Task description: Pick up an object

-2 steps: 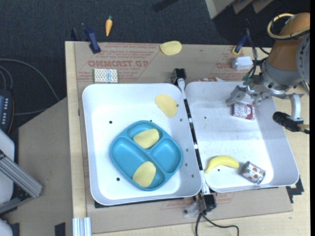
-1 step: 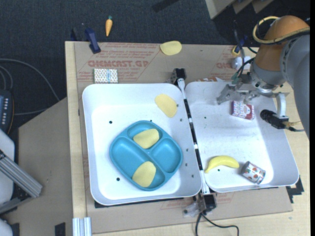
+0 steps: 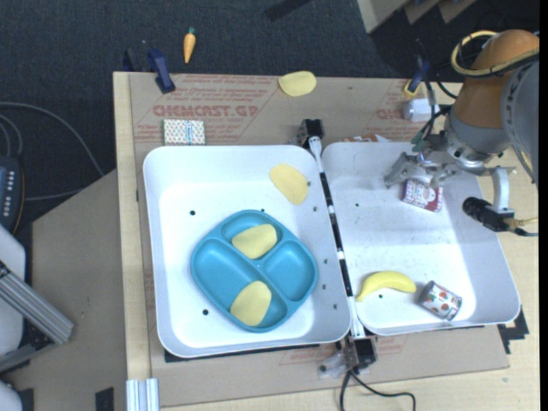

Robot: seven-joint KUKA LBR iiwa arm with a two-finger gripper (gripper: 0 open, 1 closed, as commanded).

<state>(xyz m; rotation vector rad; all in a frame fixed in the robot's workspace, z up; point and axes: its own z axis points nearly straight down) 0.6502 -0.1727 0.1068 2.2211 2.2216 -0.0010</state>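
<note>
Red "CHEMCAST GP" print crosses the bench board (image 3: pixel 214 110).

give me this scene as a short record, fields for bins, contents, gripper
left bin: blue tray with two yellow pieces in its compartments; one yellow piece loose by the far right corner
right bin: banana, can, red-and-white packet
gripper: over the packet at the far side of the right bin; grasp unclear
bench: yellow piece, small patterned box
</note>
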